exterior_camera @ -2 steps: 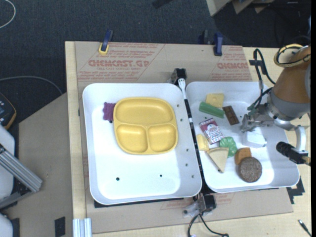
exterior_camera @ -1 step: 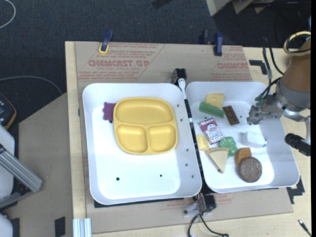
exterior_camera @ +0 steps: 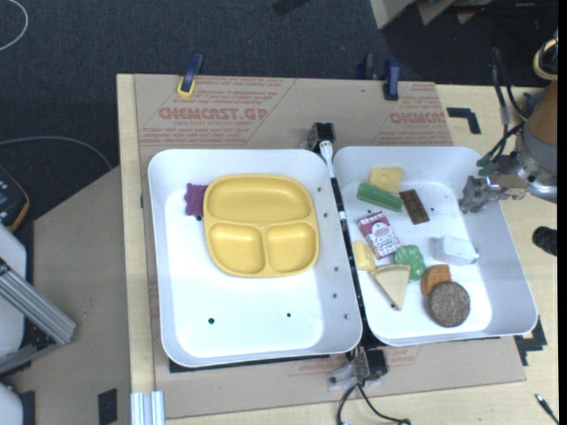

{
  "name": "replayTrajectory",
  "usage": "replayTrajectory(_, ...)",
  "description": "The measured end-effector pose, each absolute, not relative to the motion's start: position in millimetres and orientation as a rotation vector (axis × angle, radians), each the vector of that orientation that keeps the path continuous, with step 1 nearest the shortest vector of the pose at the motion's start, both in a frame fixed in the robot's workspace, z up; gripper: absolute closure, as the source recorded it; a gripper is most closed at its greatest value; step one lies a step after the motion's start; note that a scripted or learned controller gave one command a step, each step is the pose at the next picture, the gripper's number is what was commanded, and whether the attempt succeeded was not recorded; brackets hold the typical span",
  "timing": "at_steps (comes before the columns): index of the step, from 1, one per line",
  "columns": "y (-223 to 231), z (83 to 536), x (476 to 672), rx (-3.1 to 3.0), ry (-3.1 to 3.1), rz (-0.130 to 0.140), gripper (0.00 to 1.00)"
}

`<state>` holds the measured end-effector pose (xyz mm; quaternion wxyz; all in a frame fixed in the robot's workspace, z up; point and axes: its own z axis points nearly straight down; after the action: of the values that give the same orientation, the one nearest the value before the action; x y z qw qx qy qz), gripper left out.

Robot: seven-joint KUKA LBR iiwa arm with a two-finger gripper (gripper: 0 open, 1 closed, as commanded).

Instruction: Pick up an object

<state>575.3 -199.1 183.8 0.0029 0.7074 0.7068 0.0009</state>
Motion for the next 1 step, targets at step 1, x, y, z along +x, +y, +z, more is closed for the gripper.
replayTrajectory(1,-199.6,227.8,576.5,2.216,2.217,0.004,1.0)
